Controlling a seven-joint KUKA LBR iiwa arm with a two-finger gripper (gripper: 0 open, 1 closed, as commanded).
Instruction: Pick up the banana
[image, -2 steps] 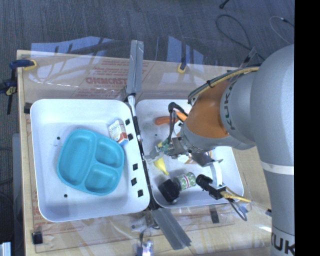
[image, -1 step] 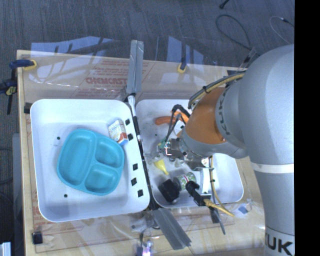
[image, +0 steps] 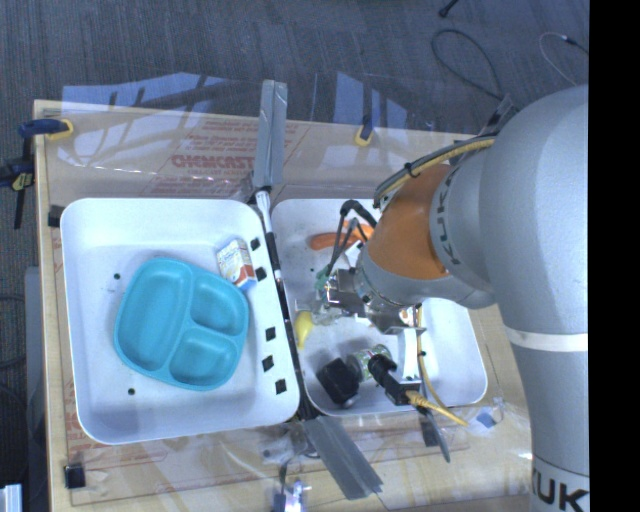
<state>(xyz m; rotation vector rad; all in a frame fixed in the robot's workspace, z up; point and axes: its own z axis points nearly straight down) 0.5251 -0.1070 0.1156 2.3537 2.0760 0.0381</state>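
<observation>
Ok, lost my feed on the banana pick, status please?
Gripper low in the right bin, jaws hidden under the wrist. Banana by the bin's left wall, not held. Black object nearby, below it.

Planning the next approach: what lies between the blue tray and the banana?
In the camera view, the left bin's right wall and the seam between the bins lie between the blue tray and the banana. A small carton sits just above that line.

Turquoise tray (image: 182, 322), yellow banana (image: 303, 326)
</observation>
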